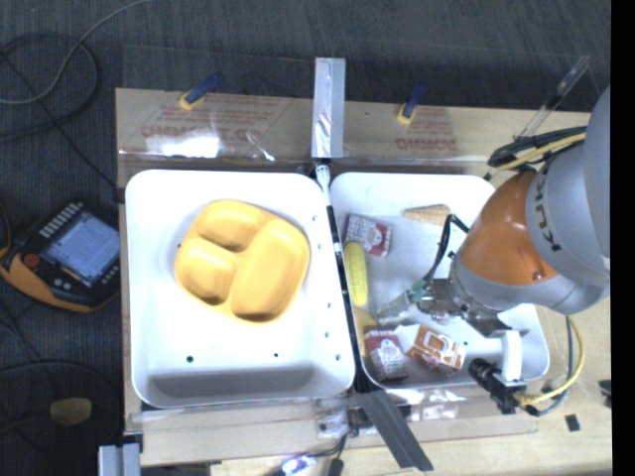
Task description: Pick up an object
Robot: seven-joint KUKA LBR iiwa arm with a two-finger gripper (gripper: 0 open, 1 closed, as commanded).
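Down in the right bin (516, 181), the tool (429, 303) sits low among the clutter, under the orange-banded wrist; whether it is open or closed I cannot tell, since the arm hides most of it. Nothing visibly hangs from it, so by my judgement the pick is not yet done: a grasp and a lift are left. Closest below lies an orange packet (438, 347), flat, its long axis running slightly down toward the frame's right. Beside that is a dark red packet (385, 353). Left of the tool, a corn cob (355, 272) lies with its long axis nearly vertical in the frame. Further left, the other bin (149, 365) holds a big yellow object (241, 259).
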